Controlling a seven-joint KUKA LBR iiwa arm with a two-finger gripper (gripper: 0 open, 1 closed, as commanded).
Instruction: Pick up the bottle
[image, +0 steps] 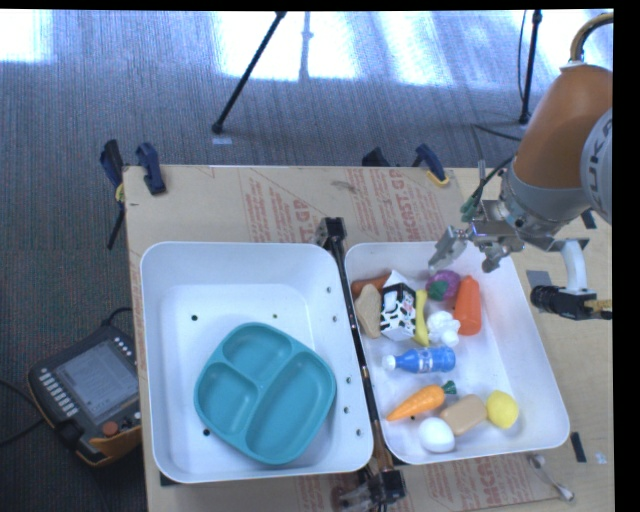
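Observation:
The bottle (422, 360) is small and blue with a white cap and white label. It lies on its side in the middle of the right bin (535, 370), cap pointing left. My gripper (467, 256) hangs over the far edge of that bin, up and to the right of the bottle and well apart from it. Its two fingers are spread, and nothing sits between them.
Around the bottle lie a milk carton (399, 311), a banana (422, 318), an orange sausage-like piece (468, 304), a carrot (417, 402), a lemon (502, 409), an egg (436, 434) and a bread piece (463, 413). The left bin (180, 300) holds a teal divided plate (265, 392).

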